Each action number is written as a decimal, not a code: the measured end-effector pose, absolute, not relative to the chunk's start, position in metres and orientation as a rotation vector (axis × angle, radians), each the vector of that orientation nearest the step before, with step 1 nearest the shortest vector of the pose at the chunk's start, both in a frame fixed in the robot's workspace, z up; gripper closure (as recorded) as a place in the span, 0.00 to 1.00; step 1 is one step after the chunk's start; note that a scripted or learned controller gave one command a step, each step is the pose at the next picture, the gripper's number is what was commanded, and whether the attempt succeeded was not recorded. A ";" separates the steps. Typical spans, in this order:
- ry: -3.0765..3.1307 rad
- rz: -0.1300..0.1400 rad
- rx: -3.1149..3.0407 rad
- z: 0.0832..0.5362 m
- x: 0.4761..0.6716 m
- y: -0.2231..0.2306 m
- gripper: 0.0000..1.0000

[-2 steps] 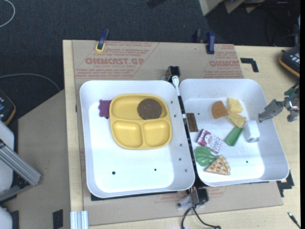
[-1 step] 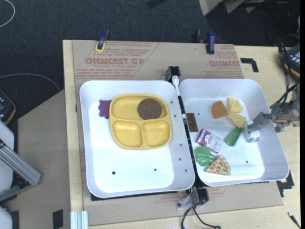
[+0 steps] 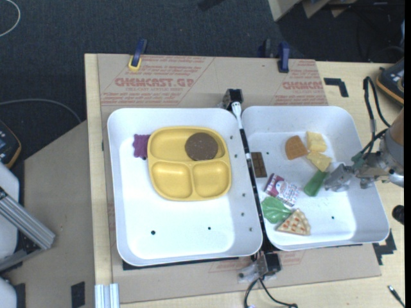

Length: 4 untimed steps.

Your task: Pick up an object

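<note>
My gripper (image 3: 336, 179) reaches into the right bin (image 3: 343, 223) from its right side and hangs low over the bin floor. Just left of the gripper tip lies a small green stick-shaped object (image 3: 314, 184); whether they touch I cannot tell. Behind it sit pale yellow cheese chunks (image 3: 317, 150) and an orange-brown piece (image 3: 295, 147). A maroon and white packet (image 3: 281, 188), a green leaf piece (image 3: 275, 208) and a pizza slice (image 3: 295, 223) lie toward the bin's front left. A brown bar (image 3: 258, 164) rests by the left wall.
The left bin (image 3: 186, 239) holds a yellow divided tray (image 3: 190, 170) with a round brown patty (image 3: 201, 146) in its far compartment. A purple object (image 3: 140, 145) lies just left of the tray. Cables hang at the right edge.
</note>
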State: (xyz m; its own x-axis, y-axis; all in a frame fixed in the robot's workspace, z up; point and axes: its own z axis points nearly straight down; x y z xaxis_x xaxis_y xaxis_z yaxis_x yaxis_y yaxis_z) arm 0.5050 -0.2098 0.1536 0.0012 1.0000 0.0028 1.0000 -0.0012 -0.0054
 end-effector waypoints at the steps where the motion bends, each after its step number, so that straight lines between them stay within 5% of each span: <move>1: -2.217 0.002 -2.219 0.094 0.498 -0.212 0.00; 2: -2.218 0.002 -2.219 0.084 0.498 -0.211 0.00; 3: -2.219 0.000 -2.222 0.095 0.498 -0.212 1.00; 4: -2.226 -0.002 -2.224 0.138 0.499 -0.208 1.00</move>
